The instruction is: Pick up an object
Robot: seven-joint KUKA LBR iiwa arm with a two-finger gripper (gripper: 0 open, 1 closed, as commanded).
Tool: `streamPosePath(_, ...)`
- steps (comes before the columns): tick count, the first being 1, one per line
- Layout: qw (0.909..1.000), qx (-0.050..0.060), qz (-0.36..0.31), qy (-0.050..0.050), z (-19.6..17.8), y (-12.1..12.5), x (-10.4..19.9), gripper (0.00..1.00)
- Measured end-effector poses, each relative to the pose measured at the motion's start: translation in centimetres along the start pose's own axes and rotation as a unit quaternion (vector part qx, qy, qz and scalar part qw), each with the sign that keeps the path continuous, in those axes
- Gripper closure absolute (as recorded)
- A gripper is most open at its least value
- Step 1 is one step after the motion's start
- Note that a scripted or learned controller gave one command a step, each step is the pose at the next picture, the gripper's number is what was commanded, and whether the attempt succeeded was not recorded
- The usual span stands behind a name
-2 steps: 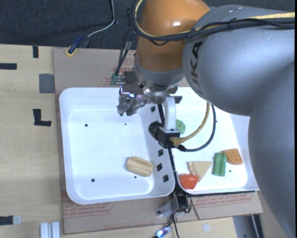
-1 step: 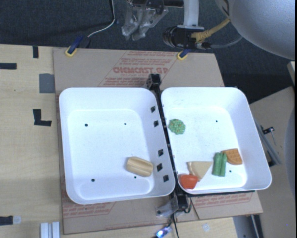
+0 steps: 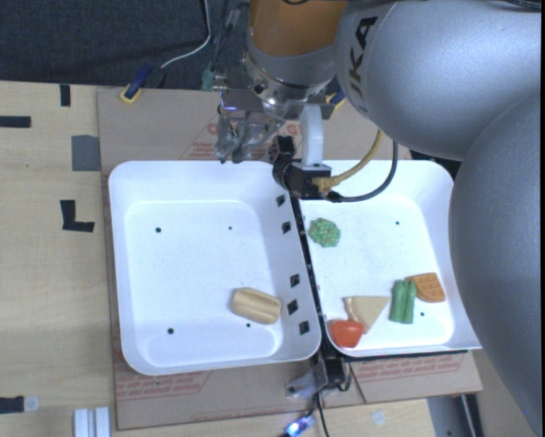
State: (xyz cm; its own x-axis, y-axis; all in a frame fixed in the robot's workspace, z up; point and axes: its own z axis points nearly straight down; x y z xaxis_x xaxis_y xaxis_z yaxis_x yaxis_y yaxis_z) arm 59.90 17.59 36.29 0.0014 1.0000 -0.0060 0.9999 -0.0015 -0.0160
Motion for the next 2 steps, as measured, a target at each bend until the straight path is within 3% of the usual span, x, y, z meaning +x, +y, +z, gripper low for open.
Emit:
streamPosePath(1, 1.0000, -0.003, -0.001, 0.000, 15.8, 7.1, 0.2, 1.00)
streamPosePath(2, 1.0000, -0.007, -0.004, 0.004, 11.6, 1.2, 5.4, 1.00)
